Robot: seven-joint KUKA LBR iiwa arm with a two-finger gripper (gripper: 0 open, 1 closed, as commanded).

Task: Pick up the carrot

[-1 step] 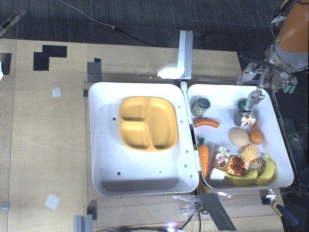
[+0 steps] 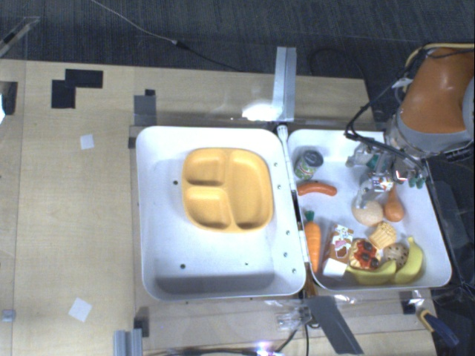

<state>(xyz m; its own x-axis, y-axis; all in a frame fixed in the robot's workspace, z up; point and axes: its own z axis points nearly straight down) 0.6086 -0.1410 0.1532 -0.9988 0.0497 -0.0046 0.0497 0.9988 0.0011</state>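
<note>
The carrot is orange with a green stub at its top end. It lies lengthwise against the left wall of the right bin, near the front. My gripper hangs over the middle of that bin, well to the right of the carrot and further back. It is just above a pale bread roll. Nothing shows in its grasp. The grey wrist with the orange band reaches in from the upper right.
A sausage and a small can lie behind the carrot. An orange egg-shaped piece, a waffle, a banana and other toy food crowd the front right. A yellow divided plate sits in the left bin.
</note>
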